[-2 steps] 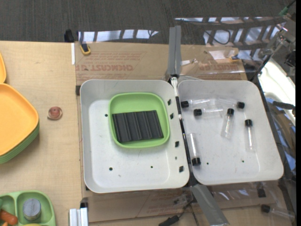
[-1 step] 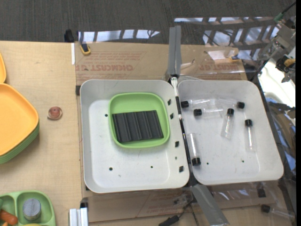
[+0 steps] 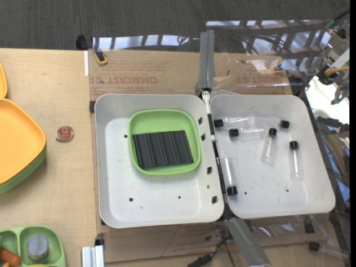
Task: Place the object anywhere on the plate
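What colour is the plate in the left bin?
Light green plate, with a dark ribbed block on it; camera view.

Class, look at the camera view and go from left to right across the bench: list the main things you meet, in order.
Stack of orange plates → small reddish knob → left white bin holding the green plate with a dark ribbed block on it → right white bin with clear black-capped tubes.

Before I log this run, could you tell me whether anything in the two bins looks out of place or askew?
The clear vials lie scattered at mixed angles in the right bin. In the left bin, a dark ribbed slab already lies on the green plate. Nothing looks spilled or broken.
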`<state>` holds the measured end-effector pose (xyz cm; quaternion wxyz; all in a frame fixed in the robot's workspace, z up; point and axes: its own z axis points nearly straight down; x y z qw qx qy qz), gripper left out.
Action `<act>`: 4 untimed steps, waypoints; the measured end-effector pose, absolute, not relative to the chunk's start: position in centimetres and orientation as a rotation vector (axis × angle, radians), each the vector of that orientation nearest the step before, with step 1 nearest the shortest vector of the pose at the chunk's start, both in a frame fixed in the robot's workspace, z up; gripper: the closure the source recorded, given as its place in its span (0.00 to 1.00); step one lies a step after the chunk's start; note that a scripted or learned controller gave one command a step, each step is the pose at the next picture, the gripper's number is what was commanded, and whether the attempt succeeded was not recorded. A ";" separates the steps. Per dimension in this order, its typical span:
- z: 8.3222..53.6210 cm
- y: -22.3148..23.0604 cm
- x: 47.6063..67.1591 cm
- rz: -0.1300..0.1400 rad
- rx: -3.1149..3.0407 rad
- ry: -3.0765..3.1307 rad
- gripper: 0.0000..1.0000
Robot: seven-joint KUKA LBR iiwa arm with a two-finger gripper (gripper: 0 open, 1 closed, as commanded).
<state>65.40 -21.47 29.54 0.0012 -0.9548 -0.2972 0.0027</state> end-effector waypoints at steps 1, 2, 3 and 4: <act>29.7 -22.1 65.1 0.007 -3.052 -0.737 0.00; 32.0 -22.3 65.0 0.005 -3.099 -0.511 0.00; 32.3 -22.3 64.1 0.008 -3.117 -0.375 0.00; 34.4 -22.2 65.2 0.006 -3.124 -0.319 0.00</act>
